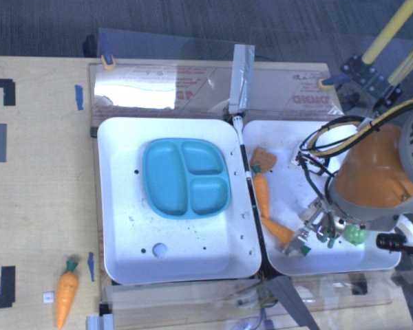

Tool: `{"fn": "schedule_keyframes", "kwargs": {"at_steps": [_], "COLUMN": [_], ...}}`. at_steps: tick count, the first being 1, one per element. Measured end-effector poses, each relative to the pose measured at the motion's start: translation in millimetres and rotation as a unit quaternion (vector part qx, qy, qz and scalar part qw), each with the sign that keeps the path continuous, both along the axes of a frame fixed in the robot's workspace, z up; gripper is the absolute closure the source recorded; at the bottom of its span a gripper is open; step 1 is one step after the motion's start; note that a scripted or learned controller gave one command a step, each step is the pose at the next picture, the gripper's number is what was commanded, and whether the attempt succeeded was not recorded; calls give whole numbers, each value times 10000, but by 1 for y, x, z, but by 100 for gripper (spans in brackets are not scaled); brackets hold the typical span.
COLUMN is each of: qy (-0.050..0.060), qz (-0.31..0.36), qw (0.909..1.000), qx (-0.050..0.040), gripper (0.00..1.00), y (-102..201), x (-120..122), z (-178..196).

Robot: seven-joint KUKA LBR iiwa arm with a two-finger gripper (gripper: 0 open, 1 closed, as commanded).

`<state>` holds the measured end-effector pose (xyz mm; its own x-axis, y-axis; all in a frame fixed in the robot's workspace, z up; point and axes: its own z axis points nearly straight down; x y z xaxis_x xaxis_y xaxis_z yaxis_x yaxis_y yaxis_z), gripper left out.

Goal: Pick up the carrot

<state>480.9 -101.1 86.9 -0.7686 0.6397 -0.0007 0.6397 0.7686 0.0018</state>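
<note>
Approach step in hand. The gripper [304, 238] hangs low in the right bin [289, 139], just right of the carrot [262, 194] by the divider — nothing visibly held; finger opening cannot be told. Next: shift left, align over the carrot — then descend.

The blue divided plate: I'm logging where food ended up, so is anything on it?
Empty. The blue divided plate in the left bin shows bare compartments; the carrots lie in the right bin.
</note>
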Motion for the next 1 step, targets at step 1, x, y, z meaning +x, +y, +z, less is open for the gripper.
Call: {"fn": "schedule_keyframes", "kwargs": {"at_steps": [1], "qy": [-53], "qz": [-11], "qw": [10000], "qx": [-4], "gripper": [100], "y": [0], "x": [4], "z": [11]}}
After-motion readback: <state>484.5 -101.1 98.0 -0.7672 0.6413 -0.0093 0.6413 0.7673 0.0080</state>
